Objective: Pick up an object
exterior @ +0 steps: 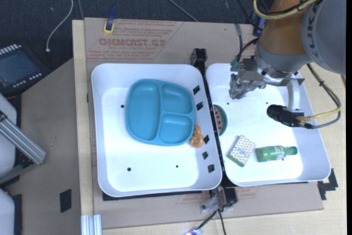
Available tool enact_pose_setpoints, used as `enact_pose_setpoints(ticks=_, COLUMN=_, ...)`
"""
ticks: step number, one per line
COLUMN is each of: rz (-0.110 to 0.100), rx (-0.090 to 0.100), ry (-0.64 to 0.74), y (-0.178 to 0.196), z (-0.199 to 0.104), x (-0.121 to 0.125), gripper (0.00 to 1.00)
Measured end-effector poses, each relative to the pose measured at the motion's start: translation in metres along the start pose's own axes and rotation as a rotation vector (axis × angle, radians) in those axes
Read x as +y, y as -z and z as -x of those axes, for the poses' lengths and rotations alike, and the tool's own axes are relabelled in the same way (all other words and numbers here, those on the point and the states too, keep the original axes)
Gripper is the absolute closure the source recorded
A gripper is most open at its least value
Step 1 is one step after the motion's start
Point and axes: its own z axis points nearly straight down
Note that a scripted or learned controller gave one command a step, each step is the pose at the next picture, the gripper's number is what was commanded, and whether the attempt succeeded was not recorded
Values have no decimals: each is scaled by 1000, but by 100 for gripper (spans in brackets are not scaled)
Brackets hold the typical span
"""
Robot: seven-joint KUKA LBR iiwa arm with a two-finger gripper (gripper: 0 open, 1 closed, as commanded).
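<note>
Gripper (237, 91) above right bin (313, 165), near its upper left corner.
Finger state not discernible; nothing visibly held. Green bottle (275, 153) lying on its side toward right bin's lower edge, patterned packet (241, 150) just left of it. Blue divided plate (160, 112) and small orange item (196, 138) left of right bin, in left bin (110, 162).

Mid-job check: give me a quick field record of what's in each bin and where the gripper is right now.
left bin: blue divided plate; small orange-brown item at the plate's lower right edge
right bin: green bottle lying on its side; green-and-white patterned packet just left of it; round dark object against the divider
gripper: over the right bin's upper left area, nothing seen between its jaws
arm: reaches in from the right
task status: no object seen picked up
</note>
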Motion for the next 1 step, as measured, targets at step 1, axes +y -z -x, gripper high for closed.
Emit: enact_pose_setpoints(ticks=1, rz=1, rx=0, ry=1, y=15, z=-54, x=-25, gripper=100)
